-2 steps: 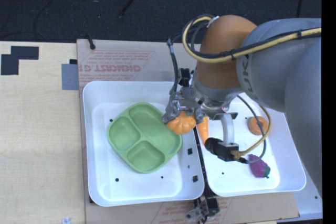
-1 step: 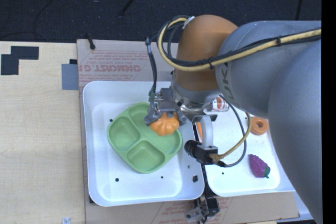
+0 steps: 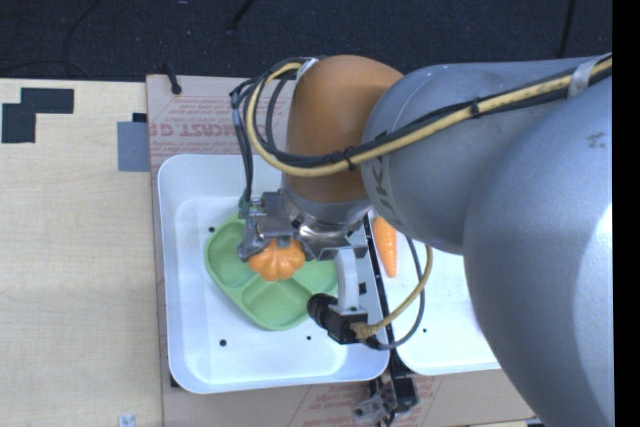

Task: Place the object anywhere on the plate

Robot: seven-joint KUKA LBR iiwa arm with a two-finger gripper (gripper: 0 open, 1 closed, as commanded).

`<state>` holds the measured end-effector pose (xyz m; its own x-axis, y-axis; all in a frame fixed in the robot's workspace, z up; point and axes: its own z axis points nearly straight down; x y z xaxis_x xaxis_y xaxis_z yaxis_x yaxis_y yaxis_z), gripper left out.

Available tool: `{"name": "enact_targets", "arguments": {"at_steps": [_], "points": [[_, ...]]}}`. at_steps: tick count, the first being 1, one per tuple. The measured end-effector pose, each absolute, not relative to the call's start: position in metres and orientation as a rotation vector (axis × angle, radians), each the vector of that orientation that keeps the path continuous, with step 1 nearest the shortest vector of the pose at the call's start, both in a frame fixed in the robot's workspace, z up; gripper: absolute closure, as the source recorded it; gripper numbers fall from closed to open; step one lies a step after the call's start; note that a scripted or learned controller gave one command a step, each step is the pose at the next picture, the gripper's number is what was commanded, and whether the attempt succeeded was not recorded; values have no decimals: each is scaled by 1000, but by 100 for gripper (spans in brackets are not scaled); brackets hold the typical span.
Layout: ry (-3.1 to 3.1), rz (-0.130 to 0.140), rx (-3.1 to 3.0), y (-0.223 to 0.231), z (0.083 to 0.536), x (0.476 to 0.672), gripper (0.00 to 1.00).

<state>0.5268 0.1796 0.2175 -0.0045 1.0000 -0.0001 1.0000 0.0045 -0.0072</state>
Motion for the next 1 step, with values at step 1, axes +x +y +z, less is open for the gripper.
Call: {"name": "enact_targets", "arguments": {"at_steps": [1], "points": [[-2222,8,-2217,178,218,527,0]]}}
